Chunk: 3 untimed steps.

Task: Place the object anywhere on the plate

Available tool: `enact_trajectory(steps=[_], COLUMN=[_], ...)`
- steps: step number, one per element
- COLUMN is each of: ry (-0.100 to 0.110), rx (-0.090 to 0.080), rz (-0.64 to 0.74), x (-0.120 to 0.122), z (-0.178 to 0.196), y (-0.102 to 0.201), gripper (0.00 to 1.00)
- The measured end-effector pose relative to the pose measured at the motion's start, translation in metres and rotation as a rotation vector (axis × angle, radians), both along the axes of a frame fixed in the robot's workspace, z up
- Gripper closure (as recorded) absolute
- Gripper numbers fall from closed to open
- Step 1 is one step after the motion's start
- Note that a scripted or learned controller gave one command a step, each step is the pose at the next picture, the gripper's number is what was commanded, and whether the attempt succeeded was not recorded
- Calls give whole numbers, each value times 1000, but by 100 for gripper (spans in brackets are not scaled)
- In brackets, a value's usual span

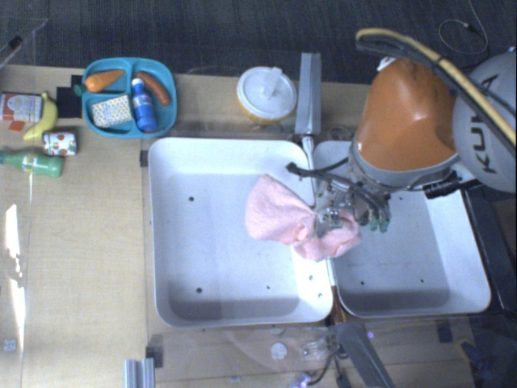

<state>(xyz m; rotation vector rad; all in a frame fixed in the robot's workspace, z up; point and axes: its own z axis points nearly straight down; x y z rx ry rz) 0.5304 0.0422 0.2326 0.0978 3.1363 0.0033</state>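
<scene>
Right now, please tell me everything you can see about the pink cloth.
The pink cloth is soft, thin fabric, pale pink, crumpled into loose folds. It lies draped across the rims where the two white bins meet: the larger part rests on the floor of the left bin, and a smaller bunched part hangs into the right bin. The tool sits right over the bunched part and seems to touch it.

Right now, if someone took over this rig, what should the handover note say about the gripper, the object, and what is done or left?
Gripper: low over the seam between the two bins, at the pink cloth's right end; a grip cannot be confirmed.
Pink cloth: crumpled, draped across the divider, mostly in the left bin, its tail in the right bin.
Blue divided plate: on the bench beyond the left bin, with toy food in its compartments.
Done: arm is at the cloth.
Left: lift the cloth, carry it to the plate, release.
</scene>
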Motion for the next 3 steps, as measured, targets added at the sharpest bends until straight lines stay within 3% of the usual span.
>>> enact_trajectory(steps=[2,3], ry=[-2,-3], rx=[1,1], rz=[65,65], x=[-6,-5], z=[-8,-8], y=[100,99], gripper=[100,0])
